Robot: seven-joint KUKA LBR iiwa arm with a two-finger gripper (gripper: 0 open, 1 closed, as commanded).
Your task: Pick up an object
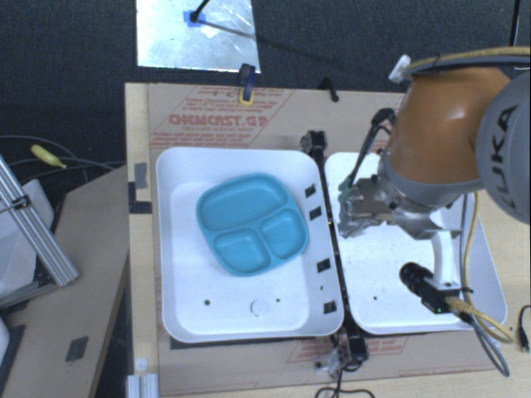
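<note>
Blue plastic divided plate (251, 233), three compartments, lies flat on the floor of the left bin (178, 247), roughly at its centre and clear of all four walls. It is turned at an angle: the single large compartment faces the far left corner and the two smaller compartments face the near right. It is the one loose object seen in either bin.

Camera view, arm: the grey arm (498, 139) enters from the right and is bent over the right bin (382, 313). Its orange band covers that bin's far right part, and the wrist below the band points left, towards the junction of the bins.

Camera view, end effector: the gripper (347, 214) sits above the left margin of the right bin, just beside the wall shared with the left bin. Whether it is open or closed cannot be made out from this angle, as dark hardware is crowded together there. Nothing is seen held in it. The gripper is apart from the plate, with the bin walls between them.

Camera view, surroundings: both bins rest on a cardboard sheet (220, 114) with red lettering. Small black clips (323, 265) run along the junction of the bins. A reflective panel (195, 23) lies beyond the cardboard.
</note>
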